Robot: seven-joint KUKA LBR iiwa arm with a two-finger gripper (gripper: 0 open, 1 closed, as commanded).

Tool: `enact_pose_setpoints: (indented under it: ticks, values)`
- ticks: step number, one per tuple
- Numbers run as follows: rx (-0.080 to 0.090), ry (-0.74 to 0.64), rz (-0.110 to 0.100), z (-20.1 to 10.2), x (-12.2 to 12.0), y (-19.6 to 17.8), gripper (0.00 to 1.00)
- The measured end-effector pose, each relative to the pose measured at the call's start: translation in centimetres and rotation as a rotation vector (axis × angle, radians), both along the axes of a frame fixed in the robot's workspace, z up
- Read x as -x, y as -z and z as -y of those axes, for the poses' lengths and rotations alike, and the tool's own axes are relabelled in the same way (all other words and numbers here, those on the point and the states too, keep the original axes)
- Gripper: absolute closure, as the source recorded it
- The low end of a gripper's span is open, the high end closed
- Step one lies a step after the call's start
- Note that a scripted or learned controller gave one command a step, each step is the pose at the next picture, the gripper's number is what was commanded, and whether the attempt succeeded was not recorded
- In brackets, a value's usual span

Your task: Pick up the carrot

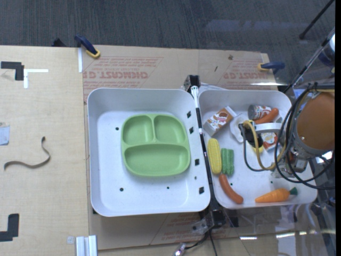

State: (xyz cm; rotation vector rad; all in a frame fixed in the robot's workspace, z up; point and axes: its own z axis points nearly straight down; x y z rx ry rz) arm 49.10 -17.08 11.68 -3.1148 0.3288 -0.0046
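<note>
The carrot [273,196] lies in the right bin [242,97], close to its near wall and towards the right corner. Its long axis runs roughly left to right, the orange tip pointing left and the green top right. The gripper [290,161] seems to sit under the arm's orange band and a tangle of cables, so whether it is open or closed cannot be told. Lying so close to the wall, the carrot may leave a finger no room, and a slanted grip could roll it away or catch the hot dog [230,189] nearby.
</note>
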Motion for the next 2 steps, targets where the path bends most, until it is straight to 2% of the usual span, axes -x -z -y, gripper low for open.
enact_pose_setpoints:
  ticks: [1,2]
  values:
    - [0.0,0.001,0.0,0.0,0.0,0.0,0.0]
    - [0.006,0.144,0.002,1.5,-5.8,2.0,0.0]
